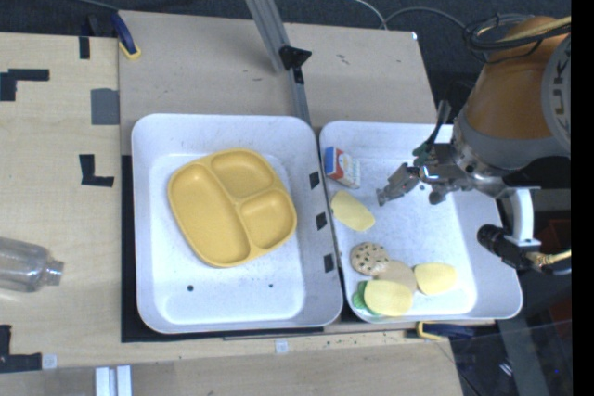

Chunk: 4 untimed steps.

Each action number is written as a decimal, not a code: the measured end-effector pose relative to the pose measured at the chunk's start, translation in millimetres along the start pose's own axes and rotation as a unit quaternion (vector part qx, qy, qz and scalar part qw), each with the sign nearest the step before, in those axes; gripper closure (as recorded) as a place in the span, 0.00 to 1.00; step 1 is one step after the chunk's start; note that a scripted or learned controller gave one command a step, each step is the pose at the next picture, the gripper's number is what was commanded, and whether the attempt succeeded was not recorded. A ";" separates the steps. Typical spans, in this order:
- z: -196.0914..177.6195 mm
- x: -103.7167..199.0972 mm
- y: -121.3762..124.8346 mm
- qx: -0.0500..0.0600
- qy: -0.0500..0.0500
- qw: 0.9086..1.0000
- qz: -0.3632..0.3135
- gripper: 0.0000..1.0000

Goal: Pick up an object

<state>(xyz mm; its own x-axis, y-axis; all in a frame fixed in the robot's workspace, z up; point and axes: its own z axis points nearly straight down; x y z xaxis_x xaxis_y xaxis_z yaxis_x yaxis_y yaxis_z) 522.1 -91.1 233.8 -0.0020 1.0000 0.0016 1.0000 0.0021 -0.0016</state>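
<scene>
Camera view has the gripper (390, 191) hanging over the right bin (464, 241), and I cannot tell how its jaws stand. At seven o'clock from it lies a pale yellow piece (353, 211), and further down sit a cookie (368, 257) and more yellow pieces. The left bin (158, 292) holds a yellow divided plate (232, 204).

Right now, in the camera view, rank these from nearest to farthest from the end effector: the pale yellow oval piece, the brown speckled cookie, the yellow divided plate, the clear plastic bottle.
1. Pale yellow oval piece: right bin, just left of the end effector.
2. Brown speckled cookie: right bin, below it in the picture.
3. Yellow divided plate: left bin.
4. Clear plastic bottle: on the bench, far left edge.
</scene>
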 end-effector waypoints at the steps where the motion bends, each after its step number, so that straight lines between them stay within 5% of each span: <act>1: -9.6 0.9 0.2 0.000 0.001 1.000 -0.001 1.00; 2: 77.0 -84.0 44.6 0.002 -0.002 1.000 0.003 1.00; 3: 119.4 -23.9 118.7 0.000 0.000 1.000 -0.003 1.00; 4: 138.7 -114.8 112.1 0.000 -0.003 1.000 0.004 1.00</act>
<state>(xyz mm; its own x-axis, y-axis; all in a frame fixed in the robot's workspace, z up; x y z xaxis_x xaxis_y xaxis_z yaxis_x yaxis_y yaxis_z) 634.2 -205.5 94.7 0.0054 1.0000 -0.0044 1.0000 -0.0054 -0.0025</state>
